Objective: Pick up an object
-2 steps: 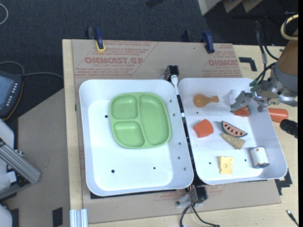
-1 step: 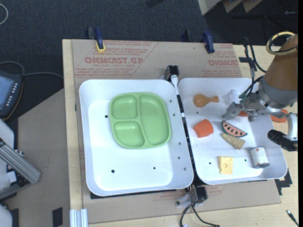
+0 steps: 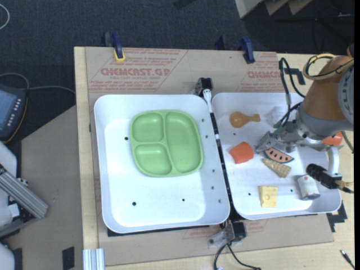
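Overhead, slanted, both bins [image 3: 112, 167] framed

Two white bins [image 3: 112, 167] on bench [image 3: 84, 94]

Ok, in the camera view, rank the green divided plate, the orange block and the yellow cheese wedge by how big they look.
1. green divided plate, by far the largest
2. orange block
3. yellow cheese wedge, only slightly smaller than the block

Both white bins [image 3: 112, 207] look like smooth moulded plastic with a soft sheen. The green divided plate [image 3: 167, 142] is matt plastic, evenly coloured. The bench board [image 3: 169, 66] looks like flat, dull brown cardboard or fibreboard with red print. Just left of the gripper [image 3: 277, 142], the orange block [image 3: 242, 152] seems matt. The watermelon slice [image 3: 278, 154] beneath the fingers is perhaps plastic, too small to judge. The arm [image 3: 329, 100] has a satin orange band over grey metal-like casing.
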